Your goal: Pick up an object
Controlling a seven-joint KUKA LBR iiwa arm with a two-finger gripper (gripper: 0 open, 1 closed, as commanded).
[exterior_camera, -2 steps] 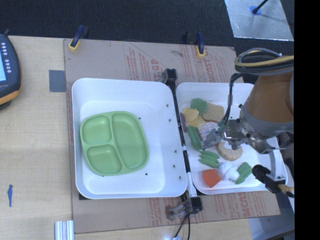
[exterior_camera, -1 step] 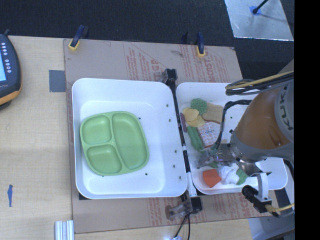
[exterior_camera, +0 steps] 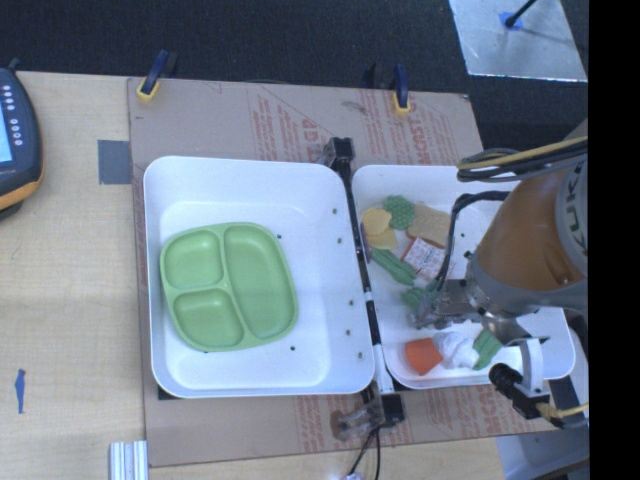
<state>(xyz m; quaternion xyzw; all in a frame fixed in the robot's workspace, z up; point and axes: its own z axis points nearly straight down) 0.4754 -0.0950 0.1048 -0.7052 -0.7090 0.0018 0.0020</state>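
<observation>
Two shallow white bins are seen side by side on a cardboard sheet point(exterior_camera: 300, 128) laid over the bench. The left bin point(exterior_camera: 190, 183) holds a green divided plate point(exterior_camera: 229, 286), lying flat, its long axis running from upper left to lower right of the camera view, with two compartments at the upper end and one at the lower. The right bin point(exterior_camera: 400, 180) holds a loose cluster of small things: a yellow piece point(exterior_camera: 378, 228) beside a green knobbly piece point(exterior_camera: 400, 210) and a tan block point(exterior_camera: 430, 224) near the far wall, a red-and-white packet point(exterior_camera: 424, 256) just below them, tilted so that its long axis runs roughly upper left to lower right, and, near the front wall, an orange-red piece point(exterior_camera: 423, 356) touching a white crumpled thing point(exterior_camera: 458, 348). The arm point(exterior_camera: 530, 238) is reached in from the right and hangs over the right bin, with the gripper point(exterior_camera: 440, 306) lowered among the things in the middle of that bin, just above the orange-red piece. Whether anything is caught there cannot be told, as the tool end is blurred and partly hidden by the wrist. A handheld controller point(exterior_camera: 15, 138) lies at the left edge of the bench.
</observation>
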